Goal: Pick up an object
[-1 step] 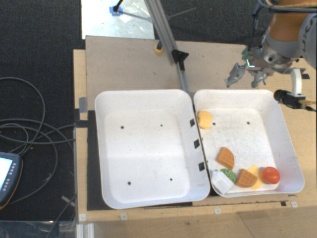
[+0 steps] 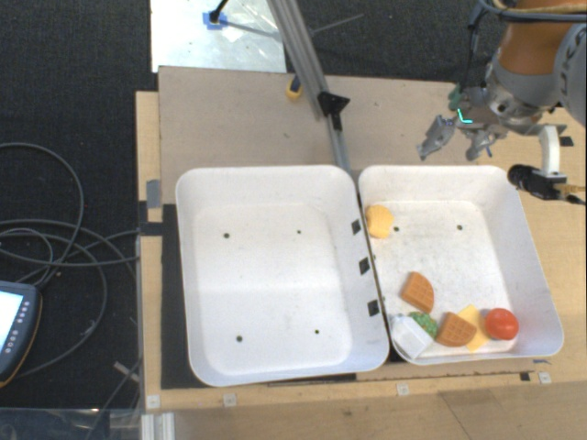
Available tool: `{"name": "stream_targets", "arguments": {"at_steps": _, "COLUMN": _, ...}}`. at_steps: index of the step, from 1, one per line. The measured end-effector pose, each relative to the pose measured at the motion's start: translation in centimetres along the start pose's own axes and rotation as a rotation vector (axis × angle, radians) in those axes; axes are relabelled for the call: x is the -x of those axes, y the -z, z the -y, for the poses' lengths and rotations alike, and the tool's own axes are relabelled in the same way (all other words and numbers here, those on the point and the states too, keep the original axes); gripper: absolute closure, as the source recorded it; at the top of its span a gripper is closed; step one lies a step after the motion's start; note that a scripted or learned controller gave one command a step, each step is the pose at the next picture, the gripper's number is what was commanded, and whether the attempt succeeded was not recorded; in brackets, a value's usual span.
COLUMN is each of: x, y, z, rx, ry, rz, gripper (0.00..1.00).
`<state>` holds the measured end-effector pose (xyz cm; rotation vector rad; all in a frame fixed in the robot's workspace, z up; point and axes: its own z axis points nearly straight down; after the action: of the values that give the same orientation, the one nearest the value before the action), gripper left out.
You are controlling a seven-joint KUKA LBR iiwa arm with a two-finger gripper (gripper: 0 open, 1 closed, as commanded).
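My gripper (image 2: 456,143) hangs above the far edge of the right bin (image 2: 527,246), open, with nothing between its two fingers. In the right bin lie a yellow round piece (image 2: 379,220) near the far left corner, an orange waffle-like piece (image 2: 418,291) in the middle, and a cluster at the near edge: a white block (image 2: 410,335), a green piece (image 2: 425,322), a brown piece (image 2: 455,329), a yellow wedge (image 2: 473,326) and a red ball (image 2: 501,324).
The left bin (image 2: 197,273) sits beside the right one, joined by black clips (image 2: 364,266). A grey pole (image 2: 303,53) slants across the back of the bench. Cables and a tablet (image 2: 14,324) lie on the floor at left.
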<state>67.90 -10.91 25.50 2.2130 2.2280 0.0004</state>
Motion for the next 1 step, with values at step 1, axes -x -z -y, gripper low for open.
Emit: {"name": "stream_targets", "arguments": {"at_steps": 1, "x": 0.85, "y": -5.8, "z": -0.06, "rx": -0.005, "ry": -0.006, "rz": 0.0, "gripper": 0.0}}
